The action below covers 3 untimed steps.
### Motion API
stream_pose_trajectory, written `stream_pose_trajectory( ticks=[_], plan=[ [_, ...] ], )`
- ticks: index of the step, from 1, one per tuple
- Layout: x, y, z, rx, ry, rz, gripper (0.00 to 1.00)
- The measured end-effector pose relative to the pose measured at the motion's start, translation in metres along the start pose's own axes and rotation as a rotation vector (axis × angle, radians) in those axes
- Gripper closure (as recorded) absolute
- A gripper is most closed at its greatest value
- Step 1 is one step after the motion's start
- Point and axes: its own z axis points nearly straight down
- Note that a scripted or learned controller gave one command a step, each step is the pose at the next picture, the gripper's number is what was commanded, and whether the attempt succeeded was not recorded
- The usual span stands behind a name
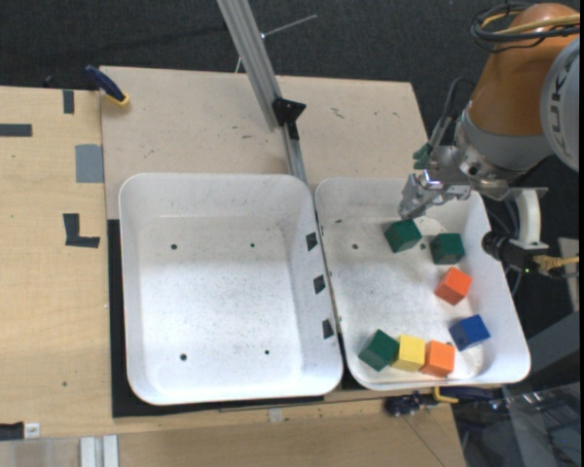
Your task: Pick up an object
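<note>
Looked down on two white bins side by side on the bench (pixel 175 115). Found the pincer (pixel 416 199) at the far end of the right bin (pixel 362 290), hung from the grey and orange arm (pixel 521 61) on the right. Saw it low over a dark green block (pixel 402 234), just above and a bit behind it. Could not tell if it was wide or narrow, too small and too dark to make out. Saw no block in its grip. Could not tell if it touched the dark green block or only hung close to it.

Counted seven blocks, all flat on the floor of the right bin. Spotted a second dark green block (pixel 448 248) just beside the first. Spotted an orange block (pixel 454 286) a little nearer, then a blue block (pixel 469 332) by the right wall. Found three more in a row at the near edge, touching one another: a green block (pixel 379 349), a yellow block (pixel 409 352) and a second orange block (pixel 438 358). Saw no blocks in the left bin (pixel 224 290).

Judged the job as only begun. Done so far, by the look of it: got over one block. Left to do: go down around it, squeeze, and lift it up off the bin floor. Guessed the first dark green block as the one to be picked, being nearest.
</note>
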Motion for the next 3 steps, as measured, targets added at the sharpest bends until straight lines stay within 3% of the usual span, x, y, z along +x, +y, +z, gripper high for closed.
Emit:
stream_pose_trajectory(
  ticks=[1,3],
  plan=[
    [0.051,0.009,0.016,0.009,0.001,-0.003,1.0],
    [0.149,0.039,0.021,0.007,0.003,-0.005,1.0]
  ],
)
